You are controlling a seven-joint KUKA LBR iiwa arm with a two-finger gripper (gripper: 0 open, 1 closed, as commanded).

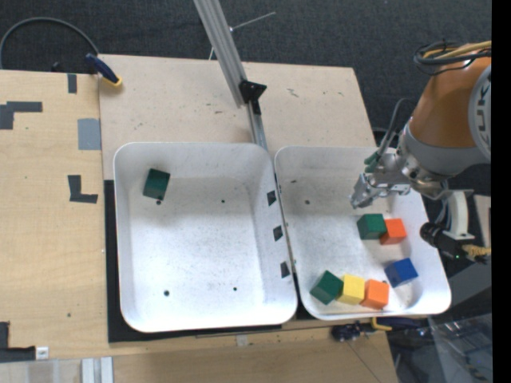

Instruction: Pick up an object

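Note:
My gripper [365,200] hangs over the right bin [319,174], just above and slightly left of a green block [370,227] that touches an orange block [393,230]. Nothing shows between the fingers. Lower in the same bin lie a blue block [401,271] and a row of green [326,286], yellow [352,288] and orange [375,293] blocks along the near wall. A single dark green block [156,183] rests in the upper left of the left bin [192,309].
A slanted metal rail [227,46] runs from the top down to the divide between the bins. The arm's orange band [451,102] fills the right side. A black cable and blue-yellow clip [104,69] lie on the wooden bench at upper left.

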